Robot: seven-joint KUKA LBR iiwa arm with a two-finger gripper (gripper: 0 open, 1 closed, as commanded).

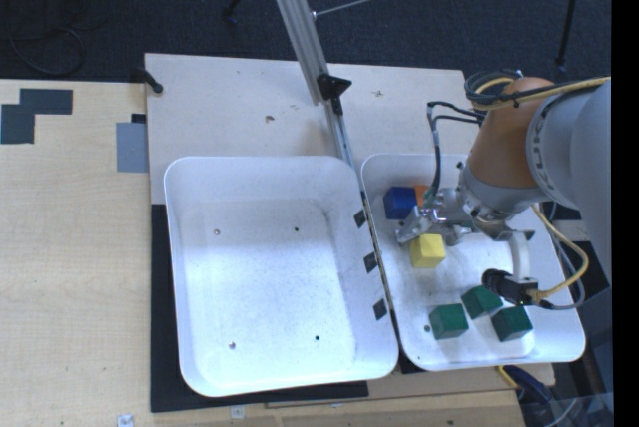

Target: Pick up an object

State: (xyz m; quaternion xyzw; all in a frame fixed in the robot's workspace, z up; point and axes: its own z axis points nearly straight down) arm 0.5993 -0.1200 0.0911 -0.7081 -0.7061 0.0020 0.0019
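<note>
Pincer [419, 223] hangs low in the right bin [559, 340], its metal tip right at the upper edge of the yellow block [428, 250]; whether it is wide or narrow, I cannot tell from here. That block lies just below and a touch right of the tip, a small matte cube with no long axis to speak of. A blue block [400, 202] sits just above the tip. Three green blocks [481, 313] cluster nearer the front rim, well apart.

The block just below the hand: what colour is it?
Yellow block, seen in the camera view.
</note>
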